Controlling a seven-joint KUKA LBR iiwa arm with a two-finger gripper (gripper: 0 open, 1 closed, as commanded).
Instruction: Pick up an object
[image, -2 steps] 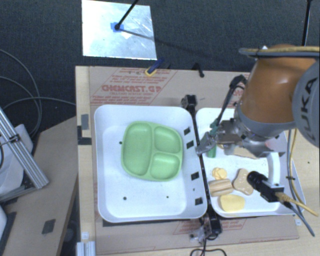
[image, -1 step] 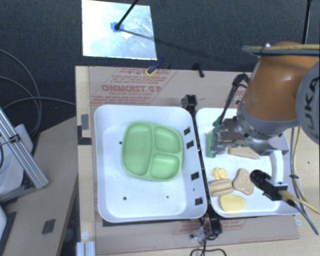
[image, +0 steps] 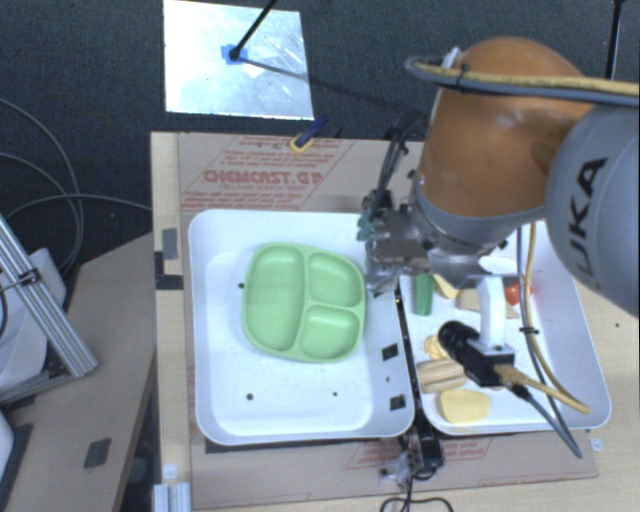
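Camera view: gripper (image: 384, 272) sits low over the divider where the left bin (image: 215, 340) and the right bin (image: 578, 345) meet. Cannot tell whether it is released, clenched or grasping anything, because the wrist bulk covers it. Green divided plate (image: 303, 301) lies flat in the left bin, just beside the gripper on its view-left side. Small green piece (image: 423, 294) is in the right bin, just beside the gripper on the opposite side. Camera-ward of the gripper in the right bin, close together: orange-yellow chunk (image: 432, 347), tan roll (image: 440, 375), yellow slice (image: 465, 406). Red bit (image: 512, 293) is further view-right of the gripper, partly hidden. Cardboard (image: 265, 178) with red lettering lies under both bins.
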